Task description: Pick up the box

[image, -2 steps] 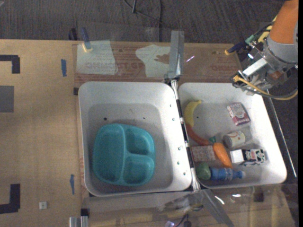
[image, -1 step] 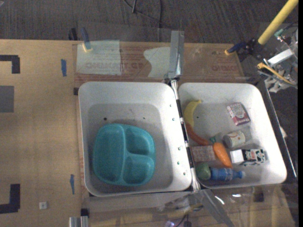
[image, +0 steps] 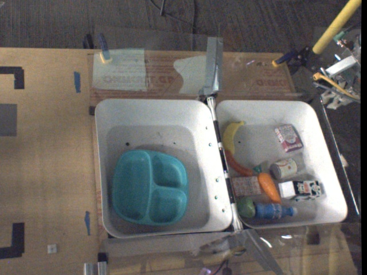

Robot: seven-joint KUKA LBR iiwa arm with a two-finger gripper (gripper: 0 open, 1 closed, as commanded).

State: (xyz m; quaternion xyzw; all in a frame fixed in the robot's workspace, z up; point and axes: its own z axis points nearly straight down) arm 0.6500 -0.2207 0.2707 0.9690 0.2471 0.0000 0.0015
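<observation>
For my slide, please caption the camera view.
Teal tray in left bin; pink box among toy food in right bin.

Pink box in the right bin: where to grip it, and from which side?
Take the pink box from straight above, pinching across its two long sides. It lies flat on the right bin floor, a little askew, with bare floor all round, so both sides are free. The can below it sits apart and should not be in the way. Turn the wrist to match the box's slant.
</observation>
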